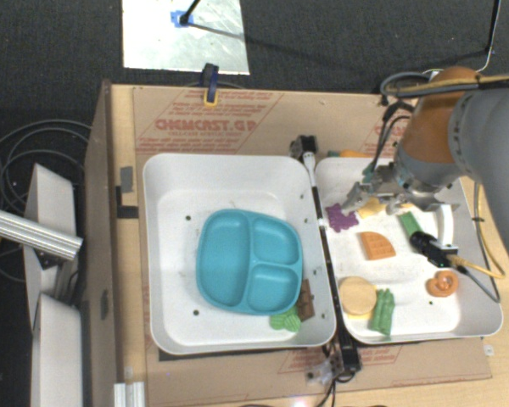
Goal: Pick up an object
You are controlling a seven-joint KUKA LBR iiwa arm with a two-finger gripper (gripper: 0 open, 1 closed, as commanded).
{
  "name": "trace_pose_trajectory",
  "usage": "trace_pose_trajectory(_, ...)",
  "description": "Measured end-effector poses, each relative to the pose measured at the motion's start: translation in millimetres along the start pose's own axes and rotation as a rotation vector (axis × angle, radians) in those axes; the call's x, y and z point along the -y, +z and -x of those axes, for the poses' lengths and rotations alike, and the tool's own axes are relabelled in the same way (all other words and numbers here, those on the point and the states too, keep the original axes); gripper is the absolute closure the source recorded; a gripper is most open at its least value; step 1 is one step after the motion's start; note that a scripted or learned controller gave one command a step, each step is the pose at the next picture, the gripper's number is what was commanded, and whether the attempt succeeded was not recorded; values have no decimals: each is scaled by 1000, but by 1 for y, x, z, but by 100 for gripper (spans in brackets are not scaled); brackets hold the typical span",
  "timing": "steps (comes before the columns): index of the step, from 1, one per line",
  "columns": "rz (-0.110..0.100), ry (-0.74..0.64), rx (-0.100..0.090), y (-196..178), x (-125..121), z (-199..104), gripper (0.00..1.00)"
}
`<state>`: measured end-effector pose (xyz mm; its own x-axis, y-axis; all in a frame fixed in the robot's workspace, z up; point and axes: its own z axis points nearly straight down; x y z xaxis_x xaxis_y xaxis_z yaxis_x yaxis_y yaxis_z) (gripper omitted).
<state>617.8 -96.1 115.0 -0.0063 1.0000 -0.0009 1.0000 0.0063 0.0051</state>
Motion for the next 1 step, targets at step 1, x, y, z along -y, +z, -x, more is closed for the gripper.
trace_pose_trajectory(1,-13,11,-2,32,113,27,0)
